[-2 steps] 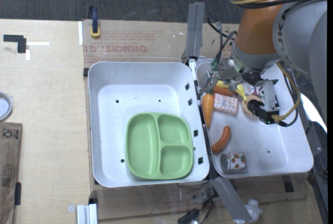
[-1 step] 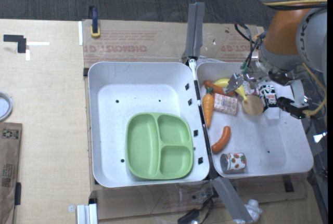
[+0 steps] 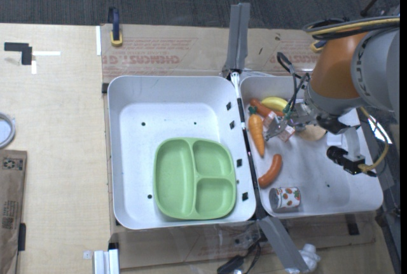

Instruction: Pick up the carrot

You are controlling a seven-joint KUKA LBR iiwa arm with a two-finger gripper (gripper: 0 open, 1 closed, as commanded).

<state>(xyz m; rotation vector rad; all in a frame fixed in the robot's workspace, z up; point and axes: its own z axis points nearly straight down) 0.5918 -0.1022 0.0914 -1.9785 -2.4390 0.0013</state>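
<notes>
We see a pale wooden bench [image 3: 57,114] filling the frame's lower left and centre. Directly on it sit two shallow white plastic bins: the left bin [image 3: 127,133] at centre and the right bin [image 3: 331,193] beside it, their edges touching. A brown cardboard sheet [image 3: 172,50] lies behind them.
</notes>
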